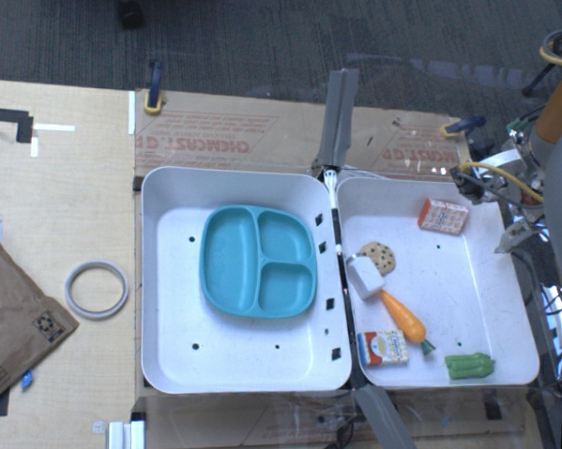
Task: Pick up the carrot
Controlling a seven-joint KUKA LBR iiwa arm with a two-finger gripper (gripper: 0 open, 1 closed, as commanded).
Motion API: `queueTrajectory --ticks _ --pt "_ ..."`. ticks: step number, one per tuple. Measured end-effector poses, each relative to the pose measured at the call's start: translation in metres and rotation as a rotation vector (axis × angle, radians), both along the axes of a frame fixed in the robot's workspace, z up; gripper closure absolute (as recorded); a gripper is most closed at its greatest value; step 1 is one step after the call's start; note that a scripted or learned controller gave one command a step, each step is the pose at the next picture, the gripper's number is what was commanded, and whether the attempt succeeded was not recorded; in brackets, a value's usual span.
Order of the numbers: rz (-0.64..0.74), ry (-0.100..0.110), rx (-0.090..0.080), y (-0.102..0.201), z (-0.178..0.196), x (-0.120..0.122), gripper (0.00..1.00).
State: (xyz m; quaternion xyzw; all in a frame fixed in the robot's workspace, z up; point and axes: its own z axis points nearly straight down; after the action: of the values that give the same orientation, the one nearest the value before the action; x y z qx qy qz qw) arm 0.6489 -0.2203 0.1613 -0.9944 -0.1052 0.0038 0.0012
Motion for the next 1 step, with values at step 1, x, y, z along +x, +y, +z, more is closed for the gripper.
queueTrajectory --ticks 1 --pt "0.047 0.001 0.0 0.0736 0.0243 0.0001 0.0"
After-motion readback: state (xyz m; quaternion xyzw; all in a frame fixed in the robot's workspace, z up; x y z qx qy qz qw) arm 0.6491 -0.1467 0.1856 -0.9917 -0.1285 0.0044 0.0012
